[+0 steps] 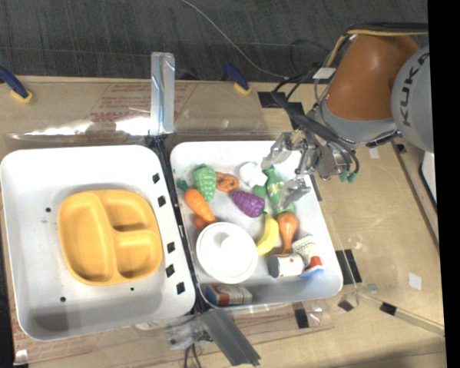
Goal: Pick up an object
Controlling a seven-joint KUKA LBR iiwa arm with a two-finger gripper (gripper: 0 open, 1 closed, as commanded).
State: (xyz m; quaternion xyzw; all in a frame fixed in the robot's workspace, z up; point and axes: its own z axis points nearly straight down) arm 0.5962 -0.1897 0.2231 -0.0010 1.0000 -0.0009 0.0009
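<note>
The hand (289, 168) hung over the far right part of the right bin (325, 236), its fingers spread apart and gripping nothing. Beneath it lay toy food: a purple eggplant (249, 202), a carrot (199, 205), a banana (269, 235) and a white bowl (226, 251). The left bin (23, 198) held a yellow divided tray (109, 234).

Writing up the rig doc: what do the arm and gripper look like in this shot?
The arm is grey with a broad, glossy orange band above the wrist and dark lettering on its grey link. Black cables loop around the wrist section. The gripper is a small metallic silver and black assembly, with thin wiring bunched beside it, seen over the right bin.
</note>
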